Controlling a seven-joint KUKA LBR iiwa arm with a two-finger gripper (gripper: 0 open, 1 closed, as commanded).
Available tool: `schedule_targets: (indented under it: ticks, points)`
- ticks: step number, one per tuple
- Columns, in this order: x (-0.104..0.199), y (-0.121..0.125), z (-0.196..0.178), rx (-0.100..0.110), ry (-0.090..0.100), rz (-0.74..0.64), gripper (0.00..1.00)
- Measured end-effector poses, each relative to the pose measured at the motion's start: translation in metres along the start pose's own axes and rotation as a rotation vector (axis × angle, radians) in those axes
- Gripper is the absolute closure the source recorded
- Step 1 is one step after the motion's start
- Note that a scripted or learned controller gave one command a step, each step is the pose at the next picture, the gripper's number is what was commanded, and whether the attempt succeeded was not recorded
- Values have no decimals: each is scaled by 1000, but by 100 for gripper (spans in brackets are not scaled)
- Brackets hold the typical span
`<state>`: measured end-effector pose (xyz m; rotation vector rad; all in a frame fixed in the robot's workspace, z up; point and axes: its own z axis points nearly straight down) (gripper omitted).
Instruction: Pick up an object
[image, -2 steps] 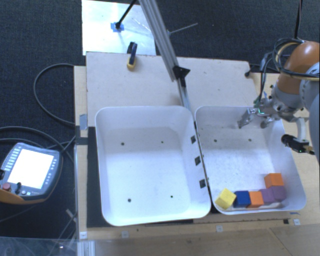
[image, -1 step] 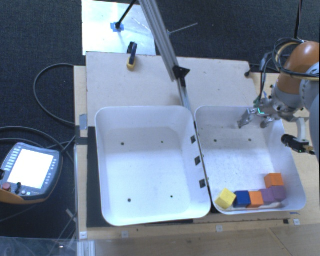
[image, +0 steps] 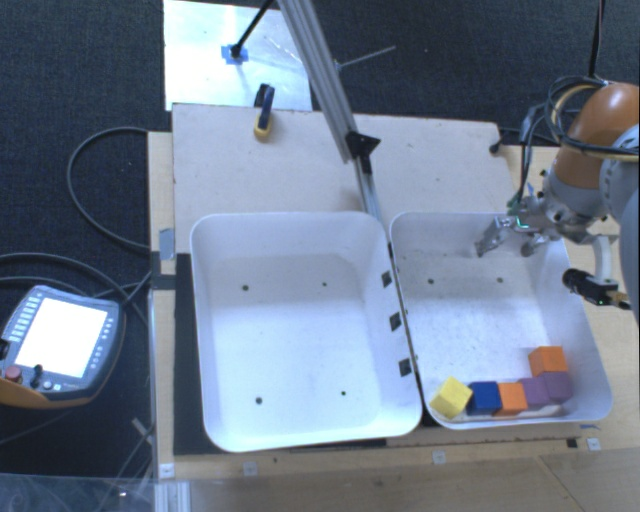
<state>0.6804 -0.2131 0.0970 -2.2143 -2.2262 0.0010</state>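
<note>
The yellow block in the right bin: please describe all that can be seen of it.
The yellow block is a small cube, plain and matte, lying slightly turned in the near left corner of the right bin. It rests on the bin floor at the left end of a row, beside a blue block. The tool is far from it.

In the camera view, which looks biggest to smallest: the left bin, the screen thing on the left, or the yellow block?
1. Left bin
2. Screen pendant
3. Yellow block
</note>
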Motion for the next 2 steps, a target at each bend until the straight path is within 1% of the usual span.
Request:
schedule_targets:
  ticks: [2]
  points:
    - [0, 0, 0, 0, 0, 0, 0]
